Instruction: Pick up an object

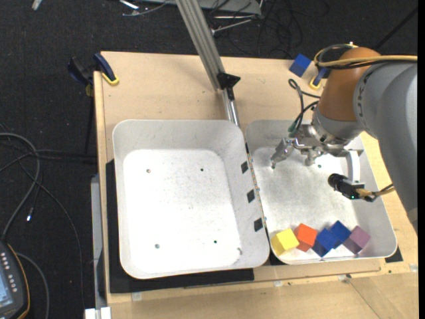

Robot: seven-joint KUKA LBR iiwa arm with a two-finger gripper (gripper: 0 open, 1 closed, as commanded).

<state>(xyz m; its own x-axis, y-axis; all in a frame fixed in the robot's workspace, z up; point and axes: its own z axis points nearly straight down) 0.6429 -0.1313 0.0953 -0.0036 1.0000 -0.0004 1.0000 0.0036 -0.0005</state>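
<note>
Four small cube-shaped blocks, yellow, orange, blue and purple, huddled touching in a row at the right white bin's near wall, well below the two-finger gripper. Probably light, stiff foam; best pinched across flat opposite faces. Fingers seemingly spread, nothing between. No legible writing.
</note>
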